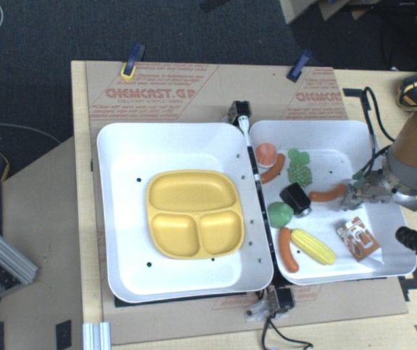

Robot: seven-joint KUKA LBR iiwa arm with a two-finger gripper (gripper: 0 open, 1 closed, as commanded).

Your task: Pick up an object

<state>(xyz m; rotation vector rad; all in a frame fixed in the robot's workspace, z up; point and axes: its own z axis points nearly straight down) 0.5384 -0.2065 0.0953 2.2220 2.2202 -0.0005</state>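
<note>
Jaws: cannot tell whether apart or together, and nothing visible between them. Belonging to a gripper (359, 193) low in the right bin (324, 128), just beside the end of the small sausage (330, 193) and near the snack packet (358, 239) above it in the view. Judged as the approach step, with nothing lifted yet. Next: centre over one item, close, rise straight up. Cramped by the right wall, roomier toward the corn (312, 246) and the bin's middle.

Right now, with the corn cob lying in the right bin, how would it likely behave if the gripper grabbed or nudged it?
The corn cob looks rounded and tapered, so a nudge would probably roll it. It looks like a moulded toy, likely stiff and light. It lies close to the orange sausage, so closing fingers may bump that too.
</note>
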